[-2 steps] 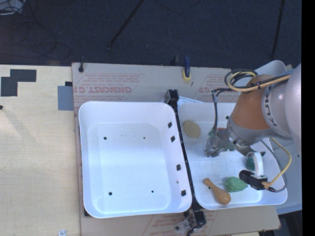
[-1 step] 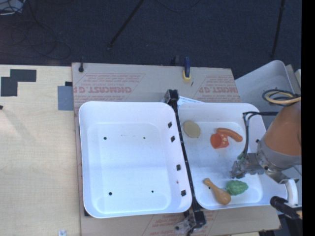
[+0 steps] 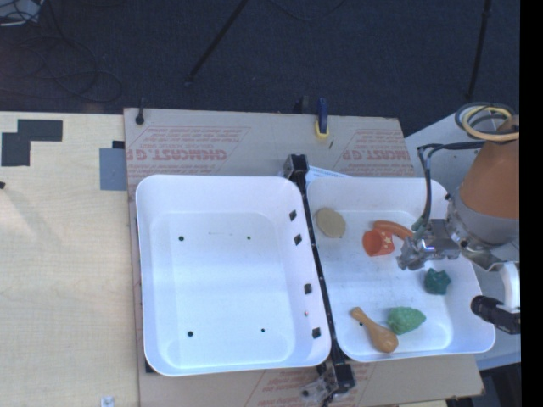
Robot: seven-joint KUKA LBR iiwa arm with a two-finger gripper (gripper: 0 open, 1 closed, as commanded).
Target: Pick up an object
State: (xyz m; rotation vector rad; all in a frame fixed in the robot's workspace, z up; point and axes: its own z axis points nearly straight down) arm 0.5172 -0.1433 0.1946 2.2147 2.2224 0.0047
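Note:
The right bin point(image 3: 344, 346) holds several small objects. A round beige disc point(image 3: 330, 222) lies near its back left. A red-orange piece point(image 3: 382, 237) sits in the middle. A dark green lump point(image 3: 437, 281) rests to the right, a lighter green lump point(image 3: 406, 320) near the front, and a tan pear-shaped piece point(image 3: 374, 329) beside it. My gripper point(image 3: 414, 255) hangs low over the bin between the red-orange piece and the dark green lump, just right of the red piece. I see nothing between its metal fingers.
The left bin point(image 3: 153, 227) stands next to the right one, with a black clip divider point(image 3: 307, 253) between them. Both rest on a cardboard sheet point(image 3: 221, 147). The arm's orange band point(image 3: 496, 181) and cables point(image 3: 424, 185) loom over the right bin's far right side.

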